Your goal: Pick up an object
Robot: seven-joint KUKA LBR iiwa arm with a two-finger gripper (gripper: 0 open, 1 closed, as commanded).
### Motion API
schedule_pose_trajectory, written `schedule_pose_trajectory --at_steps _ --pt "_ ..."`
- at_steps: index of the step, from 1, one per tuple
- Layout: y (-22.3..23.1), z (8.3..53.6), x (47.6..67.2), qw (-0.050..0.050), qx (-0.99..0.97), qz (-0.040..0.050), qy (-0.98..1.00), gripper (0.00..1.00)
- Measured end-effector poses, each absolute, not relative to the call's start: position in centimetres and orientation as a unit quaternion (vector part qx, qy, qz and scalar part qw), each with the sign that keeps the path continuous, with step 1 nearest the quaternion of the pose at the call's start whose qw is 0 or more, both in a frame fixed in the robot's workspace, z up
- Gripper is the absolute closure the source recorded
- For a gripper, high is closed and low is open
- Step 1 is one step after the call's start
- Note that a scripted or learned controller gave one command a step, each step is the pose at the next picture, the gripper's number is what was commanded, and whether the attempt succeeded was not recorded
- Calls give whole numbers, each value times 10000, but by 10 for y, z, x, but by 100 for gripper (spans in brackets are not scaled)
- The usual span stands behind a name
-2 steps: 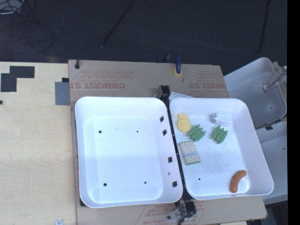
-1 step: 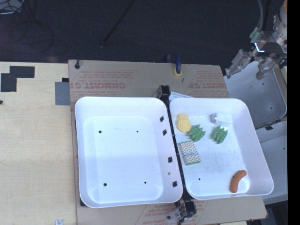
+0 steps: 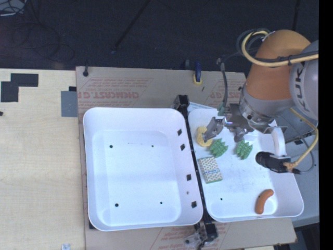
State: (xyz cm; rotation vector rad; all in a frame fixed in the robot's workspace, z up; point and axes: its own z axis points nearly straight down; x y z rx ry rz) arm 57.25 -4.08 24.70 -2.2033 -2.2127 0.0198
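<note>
My gripper point(image 3: 225, 133) hangs over the back of the right bin point(image 3: 291, 204), open, with its fingers spread wide and nothing between them. One finger point(image 3: 211, 129) is beside a yellow piece point(image 3: 201, 137). Just in front of the gripper lie two green spiky toys, one point(image 3: 218, 148) on the left and one point(image 3: 243, 149) on the right. A small patterned box point(image 3: 209, 169) lies nearer the front, and an orange sausage-shaped toy point(image 3: 264, 201) sits at the bin's front right corner.
The left bin point(image 3: 93, 139) stands alongside, with a black divider point(image 3: 190, 160) between the two. A black cylindrical part point(image 3: 270, 160) with a white bracket juts over the right bin's right side. Cables loop around the arm point(image 3: 273, 72).
</note>
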Motion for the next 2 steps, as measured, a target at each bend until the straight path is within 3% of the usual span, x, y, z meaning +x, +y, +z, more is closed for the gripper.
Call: schedule_pose_trajectory --at_steps 1,2 --pt "-86 502 560 -71 -7070 -44 -7072 0" --pt "-83 502 561 12 -7040 20 -7102 100"
